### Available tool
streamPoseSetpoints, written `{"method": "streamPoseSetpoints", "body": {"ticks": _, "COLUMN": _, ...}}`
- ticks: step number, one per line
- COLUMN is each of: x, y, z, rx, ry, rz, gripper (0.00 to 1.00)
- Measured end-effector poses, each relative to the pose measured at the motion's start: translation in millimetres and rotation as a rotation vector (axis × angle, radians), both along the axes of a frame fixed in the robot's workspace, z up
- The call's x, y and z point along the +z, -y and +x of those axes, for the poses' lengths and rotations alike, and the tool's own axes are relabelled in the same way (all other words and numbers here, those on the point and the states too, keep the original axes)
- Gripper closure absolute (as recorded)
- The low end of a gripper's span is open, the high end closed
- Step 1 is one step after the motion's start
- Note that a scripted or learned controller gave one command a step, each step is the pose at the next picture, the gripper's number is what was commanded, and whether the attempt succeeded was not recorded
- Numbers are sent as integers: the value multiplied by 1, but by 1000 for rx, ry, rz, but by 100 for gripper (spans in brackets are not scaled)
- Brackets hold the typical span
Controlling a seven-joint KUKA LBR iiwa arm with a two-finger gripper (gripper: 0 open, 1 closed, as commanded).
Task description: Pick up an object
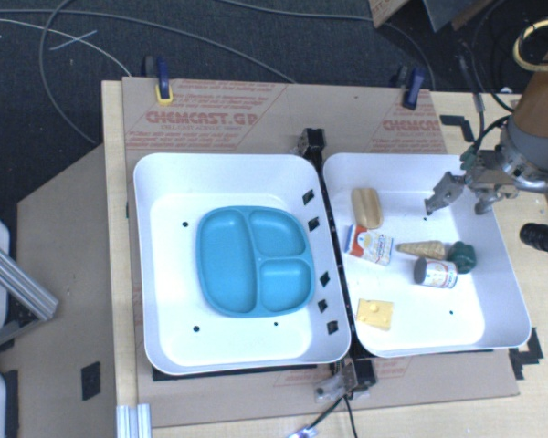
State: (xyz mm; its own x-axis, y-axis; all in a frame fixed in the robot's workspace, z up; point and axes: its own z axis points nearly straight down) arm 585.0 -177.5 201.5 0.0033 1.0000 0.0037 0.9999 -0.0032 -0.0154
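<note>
Over the right bin (pixel 502 272), the pincer (pixel 464 192) hangs spread wide, gripping nothing. Below-left, the ice-cream cone (pixel 427 248) lies touching a small jar (pixel 435 273), beside a carton (pixel 370 245). Crowding could make a finger land on the jar and knock the cone aside.

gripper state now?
Gripper: open, holding nothing, above the right bin's far edge.
</note>
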Motion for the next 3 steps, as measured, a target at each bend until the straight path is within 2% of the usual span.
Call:
{"method": "streamPoseSetpoints", "body": {"ticks": 1, "x": 8, "y": 0, "z": 3, "rx": 3, "ry": 15, "rz": -3, "gripper": 0}}
{"method": "streamPoseSetpoints", "body": {"ticks": 2, "x": -34, "y": 3, "z": 2, "rx": 3, "ry": 11, "rz": -2, "gripper": 0}}
{"method": "streamPoseSetpoints", "body": {"ticks": 3, "x": -84, "y": -5, "z": 8, "rx": 4, "ry": 11, "rz": -2, "gripper": 0}}
